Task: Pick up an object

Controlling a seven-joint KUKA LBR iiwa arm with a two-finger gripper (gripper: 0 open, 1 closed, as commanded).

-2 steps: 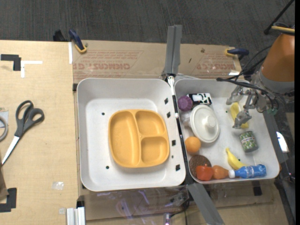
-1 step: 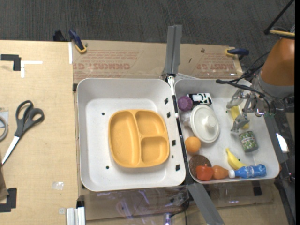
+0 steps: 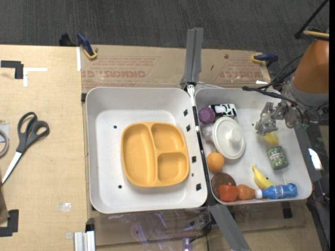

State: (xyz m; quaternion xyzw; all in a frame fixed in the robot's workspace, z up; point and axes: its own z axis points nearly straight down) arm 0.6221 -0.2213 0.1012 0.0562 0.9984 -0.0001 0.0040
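My gripper point(image 3: 266, 122) hangs over the upper right part of the right bin point(image 3: 302, 156), just above a small yellow piece point(image 3: 270, 138). Nothing shows held in it. Below it lies a green can point(image 3: 277, 157). A white round bowl point(image 3: 229, 136) sits to its left. Behind the bowl are a purple object point(image 3: 207, 114) and a black-and-white item point(image 3: 224, 109). An orange point(image 3: 215, 161), a brown ball point(image 3: 224, 180), a red tomato point(image 3: 227, 193), a banana point(image 3: 260, 177) and a blue-and-white bottle point(image 3: 277, 191) lie along the bin's near side.
The left bin point(image 3: 99, 140) holds a yellow divided plate point(image 3: 155, 153). Scissors point(image 3: 25, 136) lie on the bench at the far left. A grey divider bar point(image 3: 193, 56) stands between the bins at the back. Cables run beside the arm at the right.
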